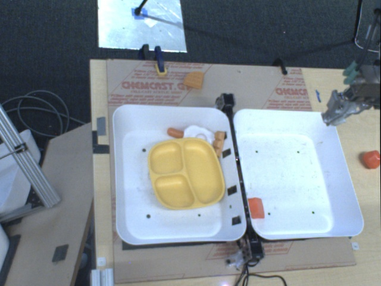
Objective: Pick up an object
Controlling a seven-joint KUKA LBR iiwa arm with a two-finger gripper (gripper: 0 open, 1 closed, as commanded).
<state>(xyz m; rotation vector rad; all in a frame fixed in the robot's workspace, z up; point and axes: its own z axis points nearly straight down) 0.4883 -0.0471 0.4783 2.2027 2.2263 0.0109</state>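
Hovering over the upper right rim of the right bin point(333, 177), the gripper point(334, 113) carries nothing visible, and whether its jaws are open or closed cannot be told. Most of that bin's floor lies bare; an orange block point(255, 207) sits at its lower left corner against the wall. A yellow divided tray point(186, 173) crowds the left bin point(128, 159), with a small orange piece point(175, 133), a white object point(198, 133) and a tan piece point(219, 140) packed between the tray and the far rim. A red object point(371, 159) rests on the bench point(357, 94) just beyond the right bin's outer edge.
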